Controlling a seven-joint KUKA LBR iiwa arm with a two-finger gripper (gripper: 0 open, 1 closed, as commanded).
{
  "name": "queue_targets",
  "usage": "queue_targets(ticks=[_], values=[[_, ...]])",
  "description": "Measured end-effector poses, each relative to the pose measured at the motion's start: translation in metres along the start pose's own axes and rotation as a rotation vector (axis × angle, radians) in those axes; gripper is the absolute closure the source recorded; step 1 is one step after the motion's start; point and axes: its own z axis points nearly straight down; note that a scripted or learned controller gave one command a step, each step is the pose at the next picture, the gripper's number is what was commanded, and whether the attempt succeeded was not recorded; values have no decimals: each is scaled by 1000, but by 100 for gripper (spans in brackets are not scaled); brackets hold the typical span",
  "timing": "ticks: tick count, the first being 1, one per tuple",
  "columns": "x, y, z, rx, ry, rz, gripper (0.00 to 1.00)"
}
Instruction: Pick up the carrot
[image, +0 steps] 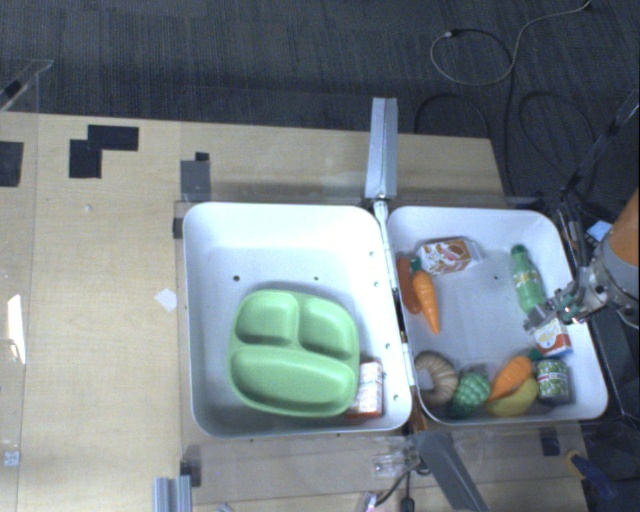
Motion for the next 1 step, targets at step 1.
queue_targets(ticks=[1], values=[[0, 0, 0, 0, 0, 0, 0]])
